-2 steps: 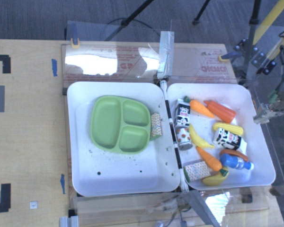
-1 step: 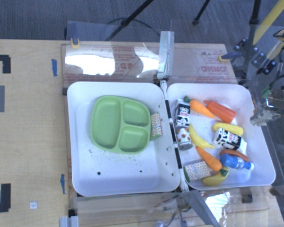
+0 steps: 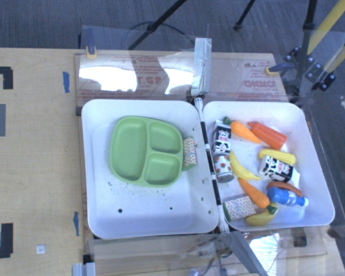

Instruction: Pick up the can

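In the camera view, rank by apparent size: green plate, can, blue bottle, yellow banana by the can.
1. green plate
2. banana
3. can and blue bottle: look alike, not ranked.

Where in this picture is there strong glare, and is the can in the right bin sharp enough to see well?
In the camera view, glare whitens the clear panel behind the left bin, and a smaller bright patch lies on the bench edge below the right bin. The whole view is slightly soft; the can shows as a small cylinder, but its label is too blurred to read.
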Controlling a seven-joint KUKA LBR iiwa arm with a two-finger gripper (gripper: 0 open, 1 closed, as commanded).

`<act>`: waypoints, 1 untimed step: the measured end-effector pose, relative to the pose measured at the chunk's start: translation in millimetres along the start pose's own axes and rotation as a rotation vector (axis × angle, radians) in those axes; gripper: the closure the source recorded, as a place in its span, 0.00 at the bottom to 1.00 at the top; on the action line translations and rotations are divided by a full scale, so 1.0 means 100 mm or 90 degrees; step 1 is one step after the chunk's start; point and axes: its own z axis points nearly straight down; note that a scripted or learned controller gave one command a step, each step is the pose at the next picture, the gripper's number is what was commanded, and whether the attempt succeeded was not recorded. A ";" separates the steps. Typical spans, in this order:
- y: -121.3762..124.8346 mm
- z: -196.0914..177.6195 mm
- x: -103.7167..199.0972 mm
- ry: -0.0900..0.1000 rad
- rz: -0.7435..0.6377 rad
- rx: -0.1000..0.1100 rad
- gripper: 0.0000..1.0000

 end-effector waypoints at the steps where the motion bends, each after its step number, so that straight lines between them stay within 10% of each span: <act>1: 0.26 -0.37 0.12 -0.001 -0.225 -0.003 1.00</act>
